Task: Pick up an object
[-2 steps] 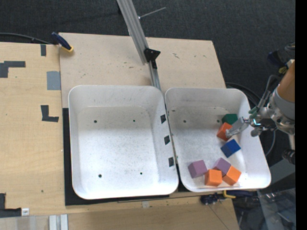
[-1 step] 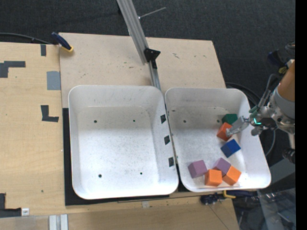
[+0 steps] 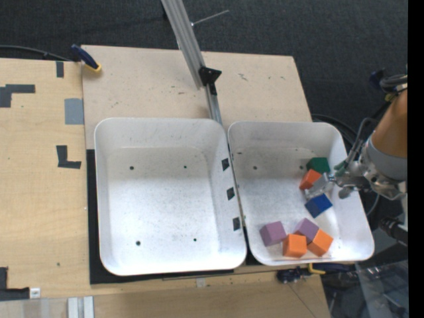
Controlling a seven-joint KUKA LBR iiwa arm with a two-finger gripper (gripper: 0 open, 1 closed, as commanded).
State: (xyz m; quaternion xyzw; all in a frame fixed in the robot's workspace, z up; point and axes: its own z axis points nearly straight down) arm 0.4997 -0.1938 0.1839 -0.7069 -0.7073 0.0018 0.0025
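White bins sit side by side: the left bin (image 3: 119,138) and, touching it, the right bin (image 3: 265,134). Low in the right bin lie a purple block (image 3: 272,232), an orange block (image 3: 295,245) and a second purple block (image 3: 307,228). Farther right, the gripper (image 3: 329,183) hangs beside an orange cube (image 3: 310,178), near a blue block (image 3: 318,205) and green block (image 3: 319,164). Whether it grips anything, I cannot tell.

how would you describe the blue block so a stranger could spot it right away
Look in the right white bin, toward its right wall near the gripper. The blue block lies just below an orange block and the green block. It is the one blue piece; the cluster below it is purple and orange.
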